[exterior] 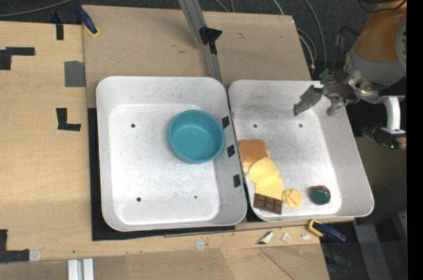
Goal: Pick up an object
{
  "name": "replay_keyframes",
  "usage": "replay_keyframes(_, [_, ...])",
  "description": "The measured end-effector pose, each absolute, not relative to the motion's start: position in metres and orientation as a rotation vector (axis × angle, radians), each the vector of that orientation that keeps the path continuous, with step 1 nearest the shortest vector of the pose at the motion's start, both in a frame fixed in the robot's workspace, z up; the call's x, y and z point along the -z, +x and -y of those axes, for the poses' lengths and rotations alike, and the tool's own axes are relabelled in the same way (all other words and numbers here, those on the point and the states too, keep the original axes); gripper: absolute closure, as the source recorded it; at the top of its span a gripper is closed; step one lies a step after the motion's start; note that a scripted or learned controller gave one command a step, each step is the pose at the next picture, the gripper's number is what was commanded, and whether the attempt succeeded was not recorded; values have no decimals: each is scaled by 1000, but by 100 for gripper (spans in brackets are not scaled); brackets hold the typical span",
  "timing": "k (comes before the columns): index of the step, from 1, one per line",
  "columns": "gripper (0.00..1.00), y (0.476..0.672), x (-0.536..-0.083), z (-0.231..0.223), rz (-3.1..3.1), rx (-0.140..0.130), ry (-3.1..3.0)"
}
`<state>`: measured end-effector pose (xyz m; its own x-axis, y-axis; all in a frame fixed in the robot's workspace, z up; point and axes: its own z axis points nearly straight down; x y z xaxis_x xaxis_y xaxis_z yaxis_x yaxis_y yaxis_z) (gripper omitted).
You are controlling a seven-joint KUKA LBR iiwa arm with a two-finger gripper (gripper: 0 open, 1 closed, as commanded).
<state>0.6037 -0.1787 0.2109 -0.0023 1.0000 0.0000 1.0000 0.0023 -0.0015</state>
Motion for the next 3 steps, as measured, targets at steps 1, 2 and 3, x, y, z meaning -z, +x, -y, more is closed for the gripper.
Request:
replay_keyframes(1, [0,604,-211,179,2223,-2,-2218])
replay_keyframes(2, [0,599,-147,176,2219,-8,-2215])
replay_keyframes(3, [0,597,-92,175,2219,-8,-2215])
